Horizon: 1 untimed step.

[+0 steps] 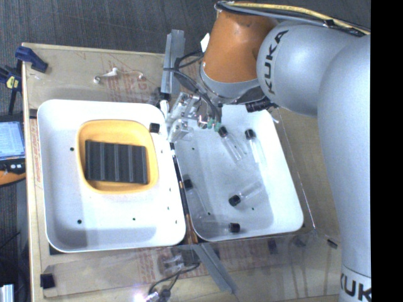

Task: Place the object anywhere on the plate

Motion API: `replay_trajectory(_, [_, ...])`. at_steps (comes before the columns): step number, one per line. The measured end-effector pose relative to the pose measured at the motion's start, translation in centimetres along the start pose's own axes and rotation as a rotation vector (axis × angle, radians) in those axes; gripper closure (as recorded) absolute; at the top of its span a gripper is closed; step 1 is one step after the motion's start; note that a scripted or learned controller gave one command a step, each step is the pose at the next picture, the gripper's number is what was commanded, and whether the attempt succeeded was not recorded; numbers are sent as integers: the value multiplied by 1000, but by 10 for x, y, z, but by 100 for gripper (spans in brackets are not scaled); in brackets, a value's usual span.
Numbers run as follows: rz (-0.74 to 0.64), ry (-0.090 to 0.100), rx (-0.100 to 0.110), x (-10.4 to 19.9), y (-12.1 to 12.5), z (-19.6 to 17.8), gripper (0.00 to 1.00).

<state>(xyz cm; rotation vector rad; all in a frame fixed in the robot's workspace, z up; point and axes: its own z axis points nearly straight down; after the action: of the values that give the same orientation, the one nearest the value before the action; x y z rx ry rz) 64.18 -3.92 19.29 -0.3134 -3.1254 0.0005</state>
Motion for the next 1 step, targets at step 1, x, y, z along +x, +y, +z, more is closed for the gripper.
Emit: replay_trajectory(1, [-292,3,0,11,18,1,100])
